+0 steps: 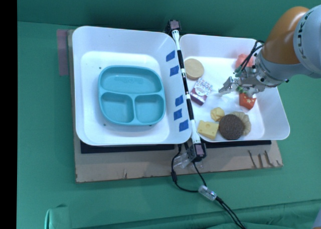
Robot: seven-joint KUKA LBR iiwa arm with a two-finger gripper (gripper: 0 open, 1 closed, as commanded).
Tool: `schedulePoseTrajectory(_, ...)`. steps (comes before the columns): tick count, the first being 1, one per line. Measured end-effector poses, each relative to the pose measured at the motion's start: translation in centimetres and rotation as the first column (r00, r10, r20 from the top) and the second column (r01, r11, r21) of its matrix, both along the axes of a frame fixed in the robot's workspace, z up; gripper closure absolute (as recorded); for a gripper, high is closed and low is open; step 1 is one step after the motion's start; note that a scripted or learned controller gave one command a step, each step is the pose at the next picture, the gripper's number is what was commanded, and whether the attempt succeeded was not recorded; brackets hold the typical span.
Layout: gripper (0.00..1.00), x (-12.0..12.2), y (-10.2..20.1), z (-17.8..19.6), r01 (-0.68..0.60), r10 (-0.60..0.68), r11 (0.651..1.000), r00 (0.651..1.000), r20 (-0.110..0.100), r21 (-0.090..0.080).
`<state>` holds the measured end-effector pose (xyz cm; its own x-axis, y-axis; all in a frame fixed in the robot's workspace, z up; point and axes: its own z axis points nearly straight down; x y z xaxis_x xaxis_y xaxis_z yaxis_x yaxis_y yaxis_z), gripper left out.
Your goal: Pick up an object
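A: What are you seeing, starting with the biggest things?

B: You are looking at two white bins sitting side by side. The left bin (90,47) is holding a teal divided plate (132,95) with three compartments. The grey and orange arm (293,42) is reaching in over the right bin (273,122).

A: And the gripper?

B: The gripper (231,86) is hovering over the middle of the right bin with its fingers spread apart and nothing sitting between them.

A: Where are the objects you could pick?

B: All are lying in the right bin. A dark brown round patty (231,126) is resting at the near edge, beside a yellow cheese wedge (208,129). A tan round cookie (193,68) is lying by the divider, a small red and white carton (200,91) just below it. A small red piece (247,101) is sitting just under the wrist.
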<state>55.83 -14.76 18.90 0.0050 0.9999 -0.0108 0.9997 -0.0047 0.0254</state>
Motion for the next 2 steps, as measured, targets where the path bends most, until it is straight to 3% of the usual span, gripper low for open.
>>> schedulePoseTrajectory(1, 1.00, 0.2, -0.4, 1.6, 0.007, -0.007, 1.000, 1.000, 0.016, -0.008)
schedulePoseTrajectory(2, 1.00, -4.3, 3.3, 12.7, 0.001, -0.001, 1.000, 1.000, -0.015, 0.006)
